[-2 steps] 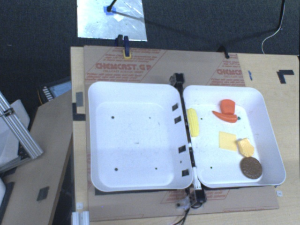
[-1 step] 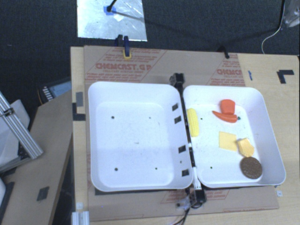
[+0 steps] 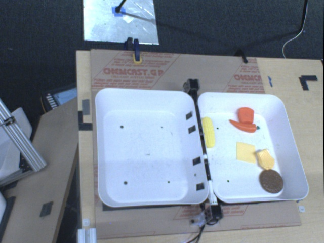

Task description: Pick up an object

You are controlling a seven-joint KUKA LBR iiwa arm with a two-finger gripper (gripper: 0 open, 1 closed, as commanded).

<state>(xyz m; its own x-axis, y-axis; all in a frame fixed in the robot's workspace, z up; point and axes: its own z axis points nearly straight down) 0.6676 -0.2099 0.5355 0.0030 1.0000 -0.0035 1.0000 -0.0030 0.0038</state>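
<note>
The right bin [image 3: 288,130] holds several small items. A yellow corn cob [image 3: 208,131] lies along its left wall. An orange piece [image 3: 244,120] sits toward the back. A flat pale yellow square [image 3: 246,152] lies mid-bin, with a yellow chunk [image 3: 266,159] touching its right side. A brown round disc [image 3: 271,180] rests near the front right corner.
The left bin [image 3: 109,186] sits beside the right one, joined by black clips [image 3: 192,129] along the shared edge. A silver sheet [image 3: 120,13] lies on the dark floor behind the bench. An aluminium rail [image 3: 19,139] stands at the far left.
</note>
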